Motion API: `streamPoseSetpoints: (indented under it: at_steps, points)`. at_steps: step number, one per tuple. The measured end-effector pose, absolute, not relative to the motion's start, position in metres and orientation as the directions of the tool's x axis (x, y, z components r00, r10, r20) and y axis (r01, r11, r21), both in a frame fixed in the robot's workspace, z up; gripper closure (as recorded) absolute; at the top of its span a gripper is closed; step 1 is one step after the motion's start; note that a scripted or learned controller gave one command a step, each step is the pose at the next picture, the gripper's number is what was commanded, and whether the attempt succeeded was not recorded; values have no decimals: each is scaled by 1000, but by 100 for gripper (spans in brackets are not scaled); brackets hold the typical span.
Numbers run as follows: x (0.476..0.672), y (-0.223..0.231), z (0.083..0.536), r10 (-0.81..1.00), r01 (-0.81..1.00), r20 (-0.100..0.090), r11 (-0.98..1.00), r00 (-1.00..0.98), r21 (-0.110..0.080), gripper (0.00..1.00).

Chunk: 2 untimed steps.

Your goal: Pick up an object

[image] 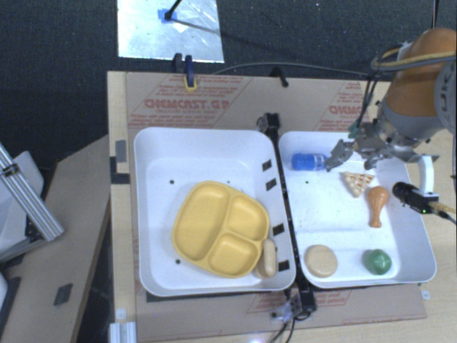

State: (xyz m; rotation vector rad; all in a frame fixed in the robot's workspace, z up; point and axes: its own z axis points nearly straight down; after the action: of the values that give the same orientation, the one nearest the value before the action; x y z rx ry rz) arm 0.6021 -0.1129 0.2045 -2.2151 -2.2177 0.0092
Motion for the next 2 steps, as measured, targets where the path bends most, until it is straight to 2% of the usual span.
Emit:
streamPoseSetpoints:
  at_steps: [1, 2]
  points:
    - [605, -113, 210, 1000, 1000, 0, 3, -3, 1, 0]
    - [611, -120, 163, 1000, 1000, -1, 1, -1, -1, 0]
